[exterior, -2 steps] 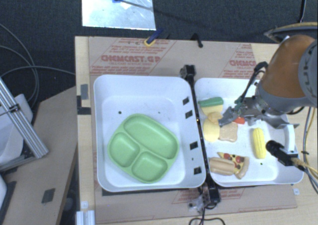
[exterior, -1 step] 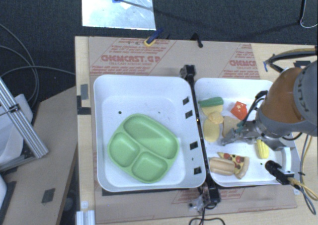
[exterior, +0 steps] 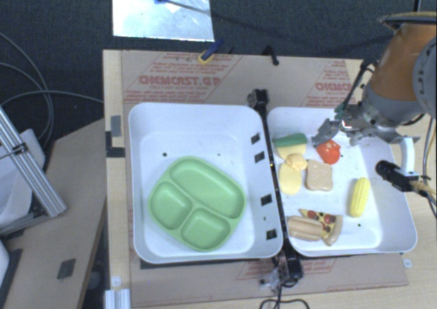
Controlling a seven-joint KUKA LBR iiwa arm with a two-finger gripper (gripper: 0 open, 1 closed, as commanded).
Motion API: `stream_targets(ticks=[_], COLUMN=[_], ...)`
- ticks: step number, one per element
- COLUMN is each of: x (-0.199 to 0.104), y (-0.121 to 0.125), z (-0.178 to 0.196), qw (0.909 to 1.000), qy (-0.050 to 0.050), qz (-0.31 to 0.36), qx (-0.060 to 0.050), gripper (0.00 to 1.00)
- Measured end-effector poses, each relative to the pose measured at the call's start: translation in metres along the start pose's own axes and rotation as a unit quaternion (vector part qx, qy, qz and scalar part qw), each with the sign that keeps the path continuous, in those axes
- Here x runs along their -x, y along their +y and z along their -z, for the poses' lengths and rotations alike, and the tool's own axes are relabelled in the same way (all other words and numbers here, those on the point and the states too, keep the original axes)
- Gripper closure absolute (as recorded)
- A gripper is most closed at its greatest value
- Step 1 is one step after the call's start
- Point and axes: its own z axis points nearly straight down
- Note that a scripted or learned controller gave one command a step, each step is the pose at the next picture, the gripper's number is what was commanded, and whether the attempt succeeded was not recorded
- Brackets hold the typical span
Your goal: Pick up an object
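The pincer [exterior: 328, 133] hangs low over the right bin [exterior: 396, 232], just above the red tomato [exterior: 329, 153]; whether spread or pressed, I cannot tell.

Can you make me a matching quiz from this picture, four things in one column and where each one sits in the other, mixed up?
Things:
1. green plate
2. corn cob
3. tomato
4. pizza slice

Places:
A. near edge of the right bin, beside a hot dog
B. just under the hand, in the right bin
C. alone in the left bin
D. right part of the right bin, right of the bread slice

Pairs: 1-C, 2-D, 3-B, 4-A
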Motion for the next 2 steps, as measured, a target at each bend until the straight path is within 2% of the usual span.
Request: stream_targets(ticks=[1, 2], x=[-0.007, -0.006], y=[-0.048, -0.044], z=[-0.108, -0.092], qw=[0.9999, 1.0], qy=[0.002, 0.002], qz=[-0.004, -0.003], qx=[-0.011, -0.007], gripper=[0.0, 1.0])
